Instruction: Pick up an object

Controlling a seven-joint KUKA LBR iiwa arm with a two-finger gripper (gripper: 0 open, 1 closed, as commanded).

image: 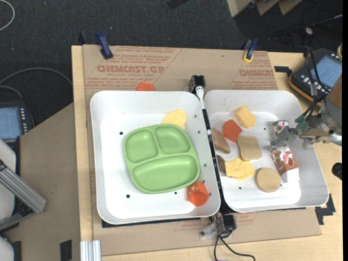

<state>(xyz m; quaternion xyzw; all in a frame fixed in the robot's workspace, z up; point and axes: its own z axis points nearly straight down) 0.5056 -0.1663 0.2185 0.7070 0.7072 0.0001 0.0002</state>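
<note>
My gripper [284, 136] reaches in from the right and hangs low over the right bin [310, 192], near its right side. Just below it lies a red-and-white packet [283, 160], and a second red-and-white piece [280, 126] sits just above its tip. I see nothing held in it. Further left in this bin lie a tan bread slice [250, 147], a round tan biscuit [268, 180], a yellow piece [239, 169], a red block [232, 129], a brown slice [220, 140] and a yellow corn-like piece [244, 116].
The left bin [103, 145] holds a green divided plate [161, 157], a yellow piece [175, 117] at its back and an orange cup [198, 193] at the front right. A small orange thing [144, 86] lies on the board behind that bin.
</note>
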